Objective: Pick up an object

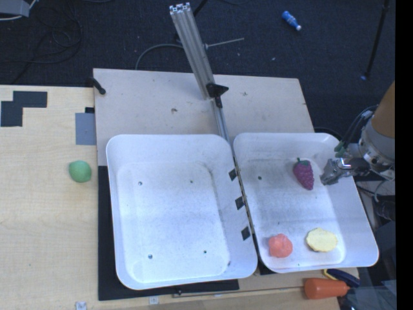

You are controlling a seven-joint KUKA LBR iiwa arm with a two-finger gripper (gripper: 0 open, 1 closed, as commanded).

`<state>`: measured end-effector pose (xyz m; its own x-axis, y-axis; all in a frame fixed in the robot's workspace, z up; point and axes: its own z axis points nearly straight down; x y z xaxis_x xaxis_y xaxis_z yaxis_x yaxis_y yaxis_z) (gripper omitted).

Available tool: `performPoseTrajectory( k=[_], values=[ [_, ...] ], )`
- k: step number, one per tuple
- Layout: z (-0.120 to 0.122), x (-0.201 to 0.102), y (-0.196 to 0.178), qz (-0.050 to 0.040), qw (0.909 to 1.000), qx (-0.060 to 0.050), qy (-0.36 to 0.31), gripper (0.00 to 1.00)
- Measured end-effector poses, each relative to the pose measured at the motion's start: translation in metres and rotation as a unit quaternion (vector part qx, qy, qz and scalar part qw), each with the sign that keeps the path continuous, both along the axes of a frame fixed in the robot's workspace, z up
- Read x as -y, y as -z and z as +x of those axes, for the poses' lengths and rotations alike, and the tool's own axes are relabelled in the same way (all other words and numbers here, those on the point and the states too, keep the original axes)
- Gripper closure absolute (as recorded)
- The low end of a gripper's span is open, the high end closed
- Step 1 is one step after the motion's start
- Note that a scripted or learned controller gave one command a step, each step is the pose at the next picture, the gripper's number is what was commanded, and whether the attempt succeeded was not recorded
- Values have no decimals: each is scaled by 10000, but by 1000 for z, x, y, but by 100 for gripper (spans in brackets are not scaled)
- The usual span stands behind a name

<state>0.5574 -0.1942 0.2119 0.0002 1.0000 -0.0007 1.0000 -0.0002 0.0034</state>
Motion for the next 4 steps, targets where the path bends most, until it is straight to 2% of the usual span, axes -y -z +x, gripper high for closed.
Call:
performPoseTrajectory(
  k=[1,2,3,4],
  values=[
    [2,2,-42,0,10000,-3,1,100],
    [5,-51,-33,8,10000,-20,-17,100],
    [1,-105,-40,8,10000,-16,-18,100],
    [-1,-148,-31,6,10000,-20,-12,100]
  ],
)
